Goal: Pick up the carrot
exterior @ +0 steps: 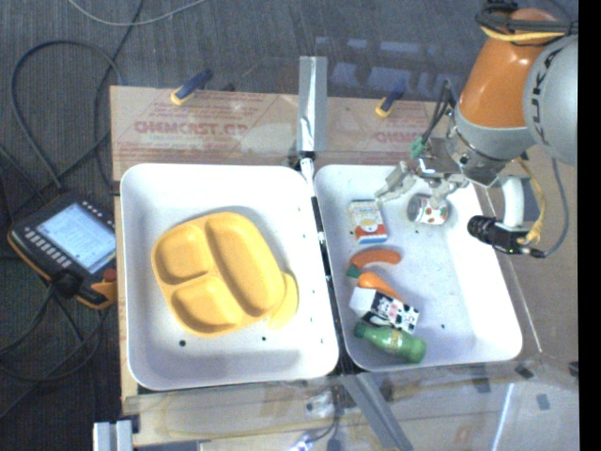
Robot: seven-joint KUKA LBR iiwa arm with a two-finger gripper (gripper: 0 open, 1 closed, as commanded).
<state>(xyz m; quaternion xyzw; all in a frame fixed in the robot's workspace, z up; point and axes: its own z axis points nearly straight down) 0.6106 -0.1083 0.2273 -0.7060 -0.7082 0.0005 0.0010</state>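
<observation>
Orange carrot (379, 281) in right bin (488, 332) — carton labels unreadable.

Yellow tray (223, 272), green bottle (392, 341)

Faint red "CHEMCAST" lettering on the board (192, 130) behind the bins

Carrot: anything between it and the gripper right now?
Nothing visible blocks a descent from above. The gripper hovers over the right bin's far end; the carrot lies nearer the camera. It is crowded, though: the sausage beside it, the cow-print carton on the other side.
</observation>
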